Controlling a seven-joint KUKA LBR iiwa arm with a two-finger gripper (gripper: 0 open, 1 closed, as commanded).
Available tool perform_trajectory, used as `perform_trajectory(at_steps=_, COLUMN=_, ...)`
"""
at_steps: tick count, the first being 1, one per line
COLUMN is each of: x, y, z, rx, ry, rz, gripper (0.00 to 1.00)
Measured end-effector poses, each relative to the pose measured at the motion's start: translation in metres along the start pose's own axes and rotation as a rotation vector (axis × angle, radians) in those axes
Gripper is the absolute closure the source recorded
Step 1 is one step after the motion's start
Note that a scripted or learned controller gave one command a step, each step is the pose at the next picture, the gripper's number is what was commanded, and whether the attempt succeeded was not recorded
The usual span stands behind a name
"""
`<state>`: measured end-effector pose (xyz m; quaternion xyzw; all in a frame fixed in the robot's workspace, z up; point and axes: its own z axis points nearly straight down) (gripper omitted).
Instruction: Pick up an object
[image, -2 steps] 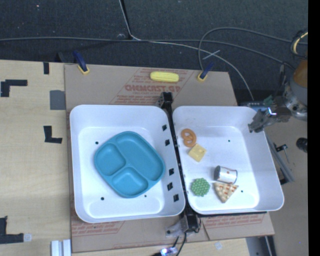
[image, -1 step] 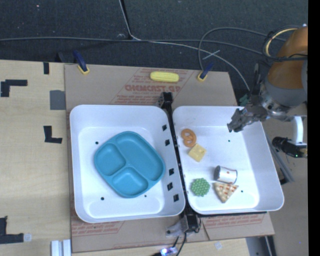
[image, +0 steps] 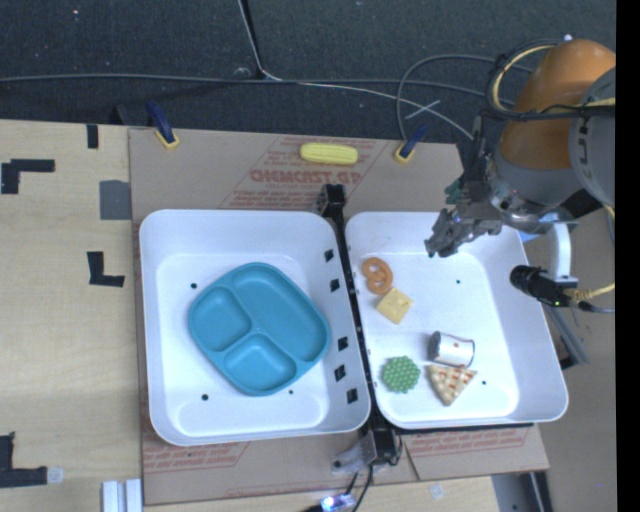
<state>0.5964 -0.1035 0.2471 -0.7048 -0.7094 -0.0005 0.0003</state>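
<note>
The right bin (image: 520, 400) holds a brown pretzel (image: 377, 273), a yellow cheese cube (image: 394, 305), a small white and grey can on its side (image: 452, 349), a green bumpy ball (image: 401, 374) and a pizza slice (image: 451, 382). My gripper (image: 441, 243) hangs over the upper part of the right bin, up and to the right of the pretzel. Nothing is visible between its dark fingers. The pretzel lies well apart from the fingertips.
The left bin (image: 160, 300) holds a blue divided plate (image: 259, 327). A yellow banana-like toy (image: 328, 153) lies on the cardboard behind the bins. Cables loop above the arm at the top right. A black clip (image: 333, 197) sits where the bins meet.
</note>
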Motion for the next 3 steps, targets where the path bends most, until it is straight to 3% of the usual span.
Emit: perform_trajectory(at_steps=3, x=0.162, y=0.007, z=0.002, rx=0.002, ry=0.0, rz=0.0, gripper=1.0)
